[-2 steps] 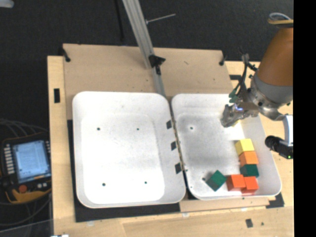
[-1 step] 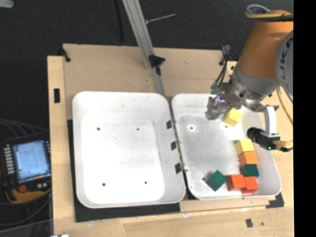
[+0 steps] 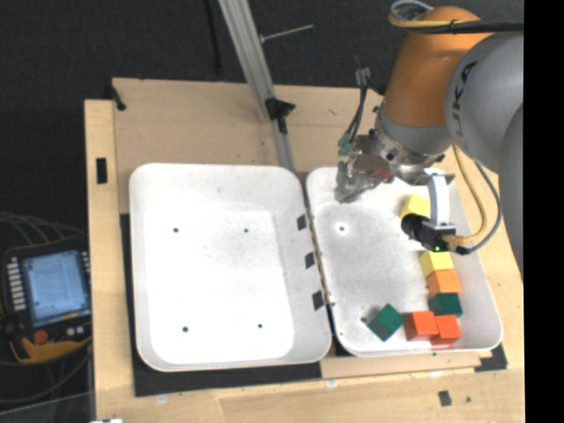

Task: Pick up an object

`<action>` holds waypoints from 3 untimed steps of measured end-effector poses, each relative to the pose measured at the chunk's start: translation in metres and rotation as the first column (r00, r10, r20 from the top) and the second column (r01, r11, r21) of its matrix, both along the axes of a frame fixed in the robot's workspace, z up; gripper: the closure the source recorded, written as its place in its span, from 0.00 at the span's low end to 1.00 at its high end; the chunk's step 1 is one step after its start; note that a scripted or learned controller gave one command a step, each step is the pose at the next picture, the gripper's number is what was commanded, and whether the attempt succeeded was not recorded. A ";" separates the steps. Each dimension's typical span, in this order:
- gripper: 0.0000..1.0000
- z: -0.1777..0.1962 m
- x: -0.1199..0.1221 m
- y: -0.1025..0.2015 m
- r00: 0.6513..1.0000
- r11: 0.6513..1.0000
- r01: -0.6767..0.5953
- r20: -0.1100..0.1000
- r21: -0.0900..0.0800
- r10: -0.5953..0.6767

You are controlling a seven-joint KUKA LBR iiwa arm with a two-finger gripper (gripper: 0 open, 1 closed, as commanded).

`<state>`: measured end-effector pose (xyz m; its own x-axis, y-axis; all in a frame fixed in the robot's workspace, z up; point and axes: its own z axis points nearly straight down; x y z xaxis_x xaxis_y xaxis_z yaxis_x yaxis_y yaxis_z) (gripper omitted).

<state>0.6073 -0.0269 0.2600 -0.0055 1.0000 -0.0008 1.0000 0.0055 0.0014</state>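
Gripper (image 3: 352,181) hangs over the far-left corner of the right bin (image 3: 370,258), close to the seam with the left bin (image 3: 211,263). Released or clenched: cannot tell from this angle. The blocks all lie well apart from it, along the right bin's right wall and near edge. Yellow block (image 3: 414,206) sits farthest up. Below it, a close column: yellow-green block (image 3: 436,263), orange block (image 3: 444,282), dark green block (image 3: 447,304). Red-orange blocks (image 3: 421,324) sit side by side at the near edge. Tilted green block (image 3: 384,322) is just left of them.
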 end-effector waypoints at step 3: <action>0.00 -0.013 0.040 0.100 1.000 1.000 0.000 -0.002 -0.002 0.000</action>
